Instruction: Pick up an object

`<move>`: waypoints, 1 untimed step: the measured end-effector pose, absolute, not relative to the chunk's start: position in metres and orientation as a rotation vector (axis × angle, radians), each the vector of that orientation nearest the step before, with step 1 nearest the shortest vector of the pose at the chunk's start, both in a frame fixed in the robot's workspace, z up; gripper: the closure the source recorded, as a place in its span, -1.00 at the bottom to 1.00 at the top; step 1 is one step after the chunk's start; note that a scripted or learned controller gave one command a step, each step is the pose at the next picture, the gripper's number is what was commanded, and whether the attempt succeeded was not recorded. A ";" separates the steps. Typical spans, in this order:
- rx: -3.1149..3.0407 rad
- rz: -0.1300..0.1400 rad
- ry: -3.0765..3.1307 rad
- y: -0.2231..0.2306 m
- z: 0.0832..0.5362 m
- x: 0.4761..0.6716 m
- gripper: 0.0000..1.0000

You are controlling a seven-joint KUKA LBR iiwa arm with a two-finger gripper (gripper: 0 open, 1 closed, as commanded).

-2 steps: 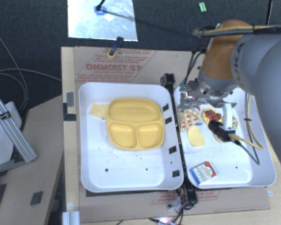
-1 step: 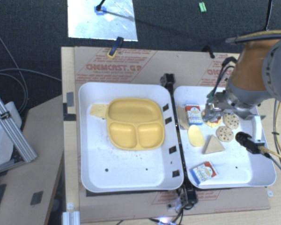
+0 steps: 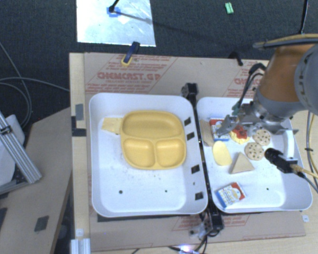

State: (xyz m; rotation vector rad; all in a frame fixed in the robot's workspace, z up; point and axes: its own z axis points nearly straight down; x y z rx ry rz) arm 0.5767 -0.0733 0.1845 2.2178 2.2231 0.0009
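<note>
Arm point(image 3: 294, 81) reaches in from the right over the right bin point(image 3: 294, 197), gripper point(image 3: 229, 126) low at that bin's upper left, right over a small red-and-white packet point(image 3: 218, 127). Cannot tell how the fingers stand or whether anything sits between them. Near it in the same bin: red-and-yellow toy piece point(image 3: 239, 136), two round crackers point(image 3: 262, 137) point(image 3: 253, 151), yellow oval piece point(image 3: 221, 154), tan wedge point(image 3: 241, 164), a second red-and-white packet point(image 3: 230, 194) near the front edge. Left bin point(image 3: 103, 194) holds a yellow divided plate point(image 3: 150, 139) with a pale yellow square point(image 3: 112, 125) touching its left edge. Both bins sit on the tabletop point(image 3: 148, 67).
</note>
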 end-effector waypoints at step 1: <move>2.224 -0.002 2.220 -0.100 0.080 0.575 -1.00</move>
